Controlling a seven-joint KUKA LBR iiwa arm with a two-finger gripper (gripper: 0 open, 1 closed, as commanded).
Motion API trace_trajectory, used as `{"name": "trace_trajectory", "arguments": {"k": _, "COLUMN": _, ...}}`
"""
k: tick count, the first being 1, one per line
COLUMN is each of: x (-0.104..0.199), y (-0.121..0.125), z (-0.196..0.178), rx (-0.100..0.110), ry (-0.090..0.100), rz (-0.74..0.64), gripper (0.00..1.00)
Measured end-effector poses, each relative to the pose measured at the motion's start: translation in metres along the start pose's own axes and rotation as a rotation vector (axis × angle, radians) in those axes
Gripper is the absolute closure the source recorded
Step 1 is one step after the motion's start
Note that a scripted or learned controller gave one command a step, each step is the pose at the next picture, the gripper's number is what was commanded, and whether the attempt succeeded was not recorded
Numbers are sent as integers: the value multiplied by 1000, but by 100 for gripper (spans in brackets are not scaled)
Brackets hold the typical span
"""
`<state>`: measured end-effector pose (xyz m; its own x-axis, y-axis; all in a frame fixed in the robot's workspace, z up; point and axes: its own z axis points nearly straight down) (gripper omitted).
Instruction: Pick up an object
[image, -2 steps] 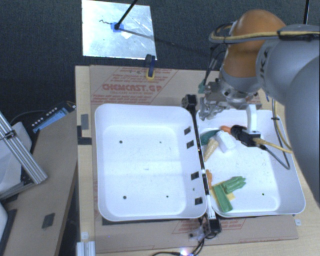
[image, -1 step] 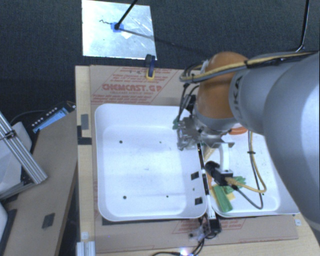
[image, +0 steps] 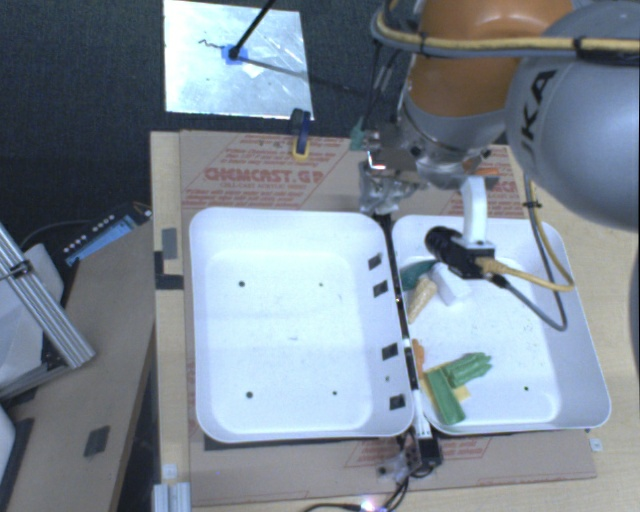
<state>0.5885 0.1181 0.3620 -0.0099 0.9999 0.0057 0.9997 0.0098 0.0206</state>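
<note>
My pincer (image: 385, 195) hangs over the far end of the seam between the two white bins; I cannot tell how it is set. The left bin (image: 290, 320) sits beside the right bin (image: 540, 400), which holds three things I can count: a beige cone-shaped piece (image: 424, 294) near the seam, a green leafy toy (image: 468, 368), and a green-yellow block (image: 446, 399) just beside it.
</note>
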Motion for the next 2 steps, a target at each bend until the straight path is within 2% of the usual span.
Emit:
{"name": "trace_trajectory", "arguments": {"k": 1, "x": 3, "y": 70, "z": -20, "rx": 11, "ry": -6, "rz": 4, "gripper": 100}}
{"name": "trace_trajectory", "arguments": {"k": 2, "x": -20, "y": -40, "z": 24, "rx": 30, "ry": -7, "rz": 11, "gripper": 100}}
